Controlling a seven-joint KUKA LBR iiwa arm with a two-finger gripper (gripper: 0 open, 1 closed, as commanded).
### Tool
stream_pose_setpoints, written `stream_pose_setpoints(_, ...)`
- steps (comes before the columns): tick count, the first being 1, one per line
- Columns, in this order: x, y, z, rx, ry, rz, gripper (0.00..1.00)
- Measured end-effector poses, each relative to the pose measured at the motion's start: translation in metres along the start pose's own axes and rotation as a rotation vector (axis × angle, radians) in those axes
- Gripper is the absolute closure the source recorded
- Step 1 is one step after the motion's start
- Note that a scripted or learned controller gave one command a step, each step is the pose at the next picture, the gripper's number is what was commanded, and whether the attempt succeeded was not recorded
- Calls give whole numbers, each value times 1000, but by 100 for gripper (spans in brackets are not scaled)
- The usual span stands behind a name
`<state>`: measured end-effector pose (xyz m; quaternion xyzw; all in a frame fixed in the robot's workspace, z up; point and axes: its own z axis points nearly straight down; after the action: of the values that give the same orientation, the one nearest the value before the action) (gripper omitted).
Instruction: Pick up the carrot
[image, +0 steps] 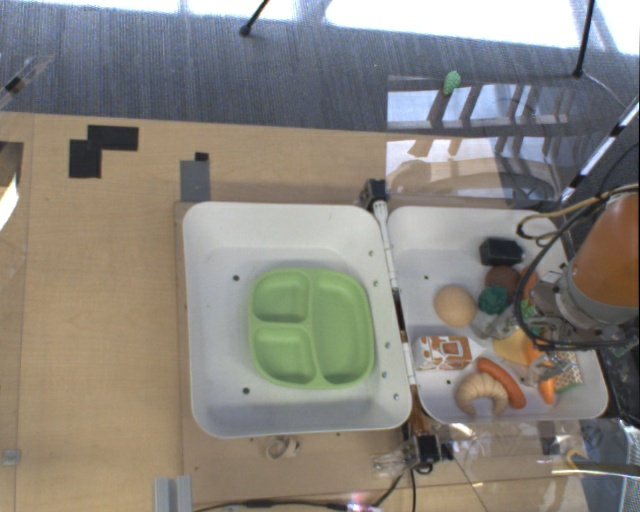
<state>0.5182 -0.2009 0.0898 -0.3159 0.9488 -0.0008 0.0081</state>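
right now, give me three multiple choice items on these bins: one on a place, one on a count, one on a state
1. Where does the green plate lie?
A. in the left bin
B. in the right bin
C. on the bench outside both bins

2. How many compartments does the green plate have?
A. two
B. three
C. five

3. How does the croissant lie relative to the sausage?
A. at the opposite end of the bin
B. in the other bin
C. right beside it

Key: 1 A, the plate sits in the middle of the left bin. 2 B, two small sections and one long one show. 3 C, the sausage curves along the croissant's edge in the right bin.
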Motion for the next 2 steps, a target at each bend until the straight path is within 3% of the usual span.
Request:
stream_pose_setpoints(1, -4, -3, -14, 10, -7, -7, 100)
stream_pose_setpoints(2, -8, 0, -14, 7, -12, -10, 0)
